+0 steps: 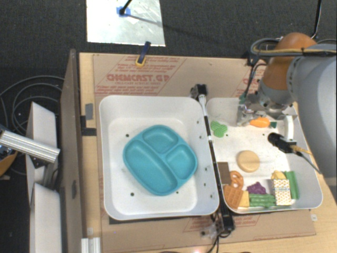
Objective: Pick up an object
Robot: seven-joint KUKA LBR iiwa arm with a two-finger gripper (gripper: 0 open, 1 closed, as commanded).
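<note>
Knobbly pretzel (236, 179), smooth round bun (248, 161)

A teal plate (159, 159) sits in a white bin (113, 141); nearby lie an orange carrot (259, 123), a green leaf (218, 128) and a tan bun (248, 161).

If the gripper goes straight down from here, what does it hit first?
Probably the orange piece right under the gripper, in the right bin. Depth is unclear from this slanted view.
</note>
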